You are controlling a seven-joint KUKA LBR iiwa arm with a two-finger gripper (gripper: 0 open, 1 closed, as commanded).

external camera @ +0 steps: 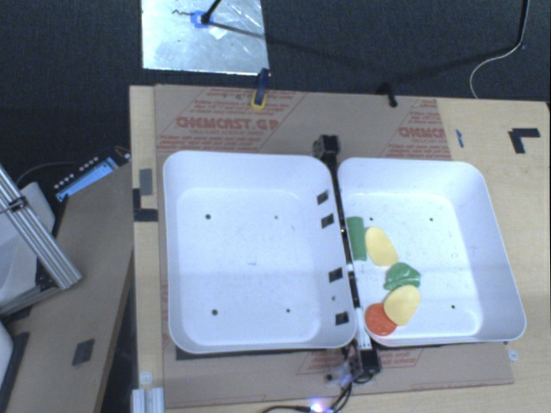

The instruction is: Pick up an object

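Left bin point(250, 256): held nothing that could be made out.
Right bin point(465, 231): carried all the objects, clustered low against its left wall, beside the divider between the bins.
Green block point(354, 237): lay upright along that wall, touching the pale yellow piece point(380, 246) on its right.
Green lump point(401, 274): sat just below the pale yellow piece, resting against the second yellow piece point(402, 304).
Orange-red piece point(380, 319): lay lowest, touching the second yellow piece (partly tucked under it, as far as could be judged).
Jaws: could not be told, neither how far open nor whether they had hold of anything.
Advice for the pick: the pale yellow piece looked the best target, since its right side was free; a descent centred on it, fingers spanning its narrow width, would have avoided the wall and the neighbours.
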